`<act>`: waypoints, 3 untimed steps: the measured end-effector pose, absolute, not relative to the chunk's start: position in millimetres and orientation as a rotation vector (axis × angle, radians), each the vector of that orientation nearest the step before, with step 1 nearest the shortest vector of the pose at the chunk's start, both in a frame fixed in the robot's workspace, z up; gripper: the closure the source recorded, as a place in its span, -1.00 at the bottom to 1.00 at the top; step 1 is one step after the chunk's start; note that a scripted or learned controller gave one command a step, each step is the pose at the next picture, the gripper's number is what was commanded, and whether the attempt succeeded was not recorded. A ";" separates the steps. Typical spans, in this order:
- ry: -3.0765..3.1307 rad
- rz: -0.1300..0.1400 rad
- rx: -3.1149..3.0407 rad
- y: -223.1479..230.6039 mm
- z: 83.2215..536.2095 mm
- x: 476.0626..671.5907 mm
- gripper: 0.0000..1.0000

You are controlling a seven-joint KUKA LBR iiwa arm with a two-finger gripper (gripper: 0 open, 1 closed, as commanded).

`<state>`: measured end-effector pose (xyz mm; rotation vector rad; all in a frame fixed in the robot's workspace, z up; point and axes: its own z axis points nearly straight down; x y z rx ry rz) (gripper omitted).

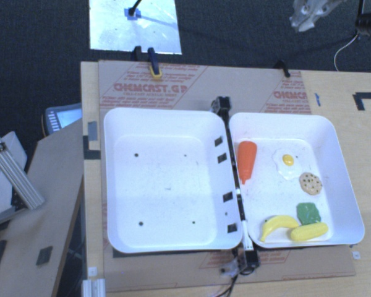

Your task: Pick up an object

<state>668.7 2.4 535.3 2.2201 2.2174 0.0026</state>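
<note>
The right bin (340,159) holds several toy foods. An orange carrot (245,161) lies along its left wall. A fried egg (287,163) and a round cookie (310,182) sit near the middle. At the front lie a green piece (308,212), a banana (276,226) and a yellow oblong piece (310,231). My gripper (304,14) hangs high at the top right, beyond the bench's far edge and well away from both bins, with nothing seen in it.
The left bin (120,125) adjoins the right one, joined by black clips (224,159). A shiny metal sheet (134,17) lies on the floor at the far left. A yellow clamp (154,67) grips the bench's back edge. An aluminium rail (12,172) leans at the left.
</note>
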 end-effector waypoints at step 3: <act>2.223 0.003 2.216 29.2 535.4 668.4 1.00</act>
